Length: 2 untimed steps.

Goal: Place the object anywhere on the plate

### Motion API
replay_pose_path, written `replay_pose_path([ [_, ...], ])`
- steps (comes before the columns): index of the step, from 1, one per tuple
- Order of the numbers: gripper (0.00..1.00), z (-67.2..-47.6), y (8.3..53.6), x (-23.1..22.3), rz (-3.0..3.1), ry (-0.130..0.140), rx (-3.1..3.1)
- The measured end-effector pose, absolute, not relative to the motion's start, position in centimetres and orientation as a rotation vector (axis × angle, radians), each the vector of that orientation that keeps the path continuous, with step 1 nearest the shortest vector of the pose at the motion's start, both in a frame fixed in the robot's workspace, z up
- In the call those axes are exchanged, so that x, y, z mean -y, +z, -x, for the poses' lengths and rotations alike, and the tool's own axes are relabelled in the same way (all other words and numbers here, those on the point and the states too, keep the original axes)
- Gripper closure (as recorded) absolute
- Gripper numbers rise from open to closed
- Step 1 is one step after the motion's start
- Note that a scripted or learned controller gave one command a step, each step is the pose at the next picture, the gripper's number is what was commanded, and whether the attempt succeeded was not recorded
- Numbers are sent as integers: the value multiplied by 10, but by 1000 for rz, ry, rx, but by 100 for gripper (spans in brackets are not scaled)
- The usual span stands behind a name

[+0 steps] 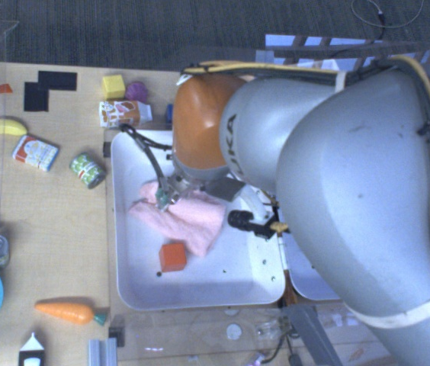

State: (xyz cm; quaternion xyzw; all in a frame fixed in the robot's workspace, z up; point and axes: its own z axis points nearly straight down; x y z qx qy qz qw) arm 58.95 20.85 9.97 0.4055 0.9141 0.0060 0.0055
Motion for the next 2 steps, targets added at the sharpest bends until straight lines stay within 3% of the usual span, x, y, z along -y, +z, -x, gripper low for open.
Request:
replay_pose_path([
  [1,100,-629,161,-149,-1546,8,-2728],
  [2,100,-576,160,-221,-1384,6,-2817],
])
